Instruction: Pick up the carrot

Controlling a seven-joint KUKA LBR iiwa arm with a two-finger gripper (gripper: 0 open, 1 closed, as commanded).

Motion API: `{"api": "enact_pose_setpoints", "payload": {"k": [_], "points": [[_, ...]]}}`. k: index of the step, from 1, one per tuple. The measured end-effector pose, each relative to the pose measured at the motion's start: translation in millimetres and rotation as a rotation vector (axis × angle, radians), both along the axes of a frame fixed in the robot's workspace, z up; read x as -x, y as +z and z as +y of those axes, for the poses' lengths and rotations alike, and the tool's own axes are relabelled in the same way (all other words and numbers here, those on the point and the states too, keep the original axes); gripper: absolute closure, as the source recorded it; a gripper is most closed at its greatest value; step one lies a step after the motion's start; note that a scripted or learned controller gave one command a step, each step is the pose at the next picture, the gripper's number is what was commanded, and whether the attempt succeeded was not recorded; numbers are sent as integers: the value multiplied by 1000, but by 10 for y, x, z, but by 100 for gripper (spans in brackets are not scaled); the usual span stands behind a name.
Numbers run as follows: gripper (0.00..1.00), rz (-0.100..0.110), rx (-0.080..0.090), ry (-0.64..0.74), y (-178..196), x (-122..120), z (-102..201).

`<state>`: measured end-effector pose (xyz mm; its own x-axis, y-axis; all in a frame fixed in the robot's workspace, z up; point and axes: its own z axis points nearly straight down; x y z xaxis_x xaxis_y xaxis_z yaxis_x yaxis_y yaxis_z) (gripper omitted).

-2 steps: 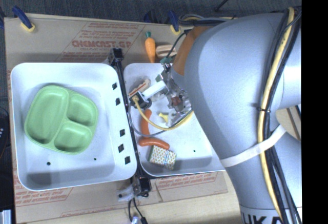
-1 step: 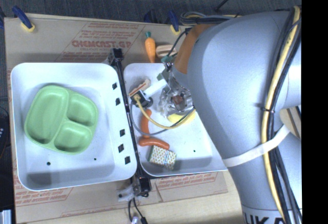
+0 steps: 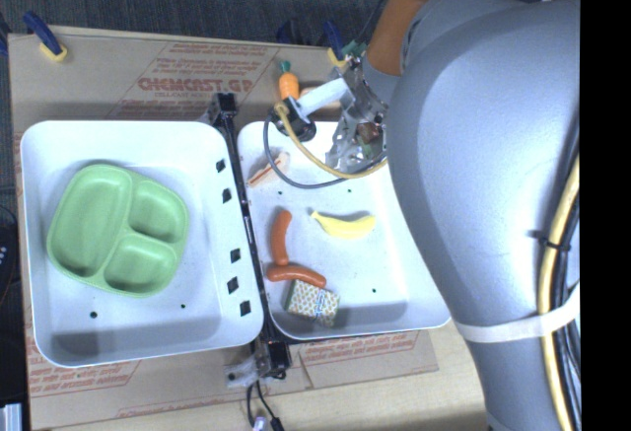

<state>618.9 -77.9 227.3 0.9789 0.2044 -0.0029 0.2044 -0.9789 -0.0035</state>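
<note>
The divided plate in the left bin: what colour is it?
Light green; the divided plate shows plainly in the camera view.

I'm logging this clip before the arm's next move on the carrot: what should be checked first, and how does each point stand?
1. Carrot located: ok, at the right bin's far edge, over the cardboard.
2. Carrot between the gripper's fingers: cannot tell.
3. Carrot apart from the sausages and banana: ok.
4. Yellow cable loops near the carrot: not ok, possible snag.
5. Green plate out of the way in the left bin: ok.
</note>
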Motion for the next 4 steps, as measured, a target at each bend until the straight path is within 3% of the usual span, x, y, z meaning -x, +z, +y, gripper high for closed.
{"api": "enact_pose_setpoints", "payload": {"k": [1, 2, 3, 4], "points": [[100, 3, -1, 47, -368, 545, 275], [100, 0, 1, 1, 677, 783, 435], [100, 2, 1, 6, 546, 842, 477], [100, 0, 2, 1, 1058, 1128, 497]]}}
